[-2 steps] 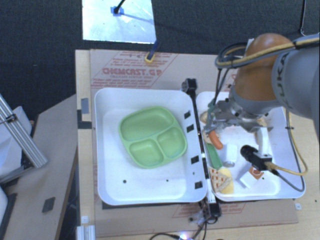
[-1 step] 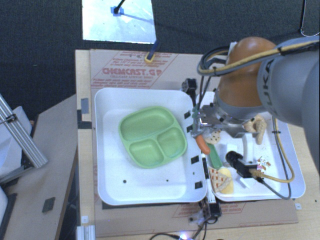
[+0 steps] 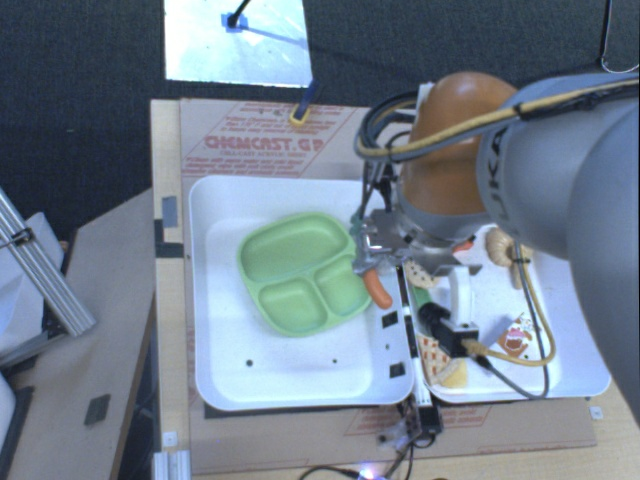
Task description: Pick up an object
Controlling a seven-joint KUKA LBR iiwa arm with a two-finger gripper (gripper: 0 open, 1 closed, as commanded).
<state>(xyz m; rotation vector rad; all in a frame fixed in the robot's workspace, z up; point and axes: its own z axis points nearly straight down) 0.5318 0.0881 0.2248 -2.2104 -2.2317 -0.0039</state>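
My gripper [image 3: 368, 260] hangs over the inner right edge of the left bin [image 3: 215, 298], just beside the divider between the two bins. A small orange, carrot-like piece [image 3: 378, 290] shows directly below it, at the right rim of a light green divided plate [image 3: 300, 271]. Whether the orange piece is between the gripper's tips or lying on the bin floor is hidden by the wrist. The plate lies flat in the middle of the left bin.
The right bin [image 3: 585, 373] holds several small toy food items: a pizza-like slice [image 3: 432, 353], a red and white piece [image 3: 515, 336], a beige piece [image 3: 497, 243]. The arm's bulk covers much of that bin. A metal rail [image 3: 40, 273] stands at far left.
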